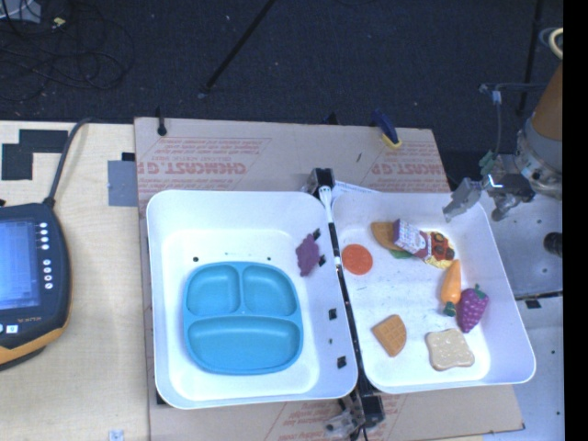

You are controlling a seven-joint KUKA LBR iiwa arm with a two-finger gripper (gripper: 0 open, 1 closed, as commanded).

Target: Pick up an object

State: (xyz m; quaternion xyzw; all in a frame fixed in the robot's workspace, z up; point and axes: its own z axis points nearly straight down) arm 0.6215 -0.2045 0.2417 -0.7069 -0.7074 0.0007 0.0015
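Note:
My gripper [481,200] hangs over the right bin's [514,366] far right rim, open, with nothing between its fingers. Inside that bin lie an orange round slice [356,261], a colourful flat packet-like toy [415,240], a carrot [450,283], a purple bunch of grapes [471,308], a slice of toast [449,349] and an orange cracker [390,334]. The closest things to the gripper are the packet-like toy and the carrot, both lower left of it. A small purple toy [309,254] rests against the left bin's right wall.
The left bin [170,237] holds a blue divided plate [243,317]. A black divider strip [338,274] runs between the bins. Off the bench to the left sits a tablet controller [28,278]. A blue clamp [390,129] grips the cardboard's far edge.

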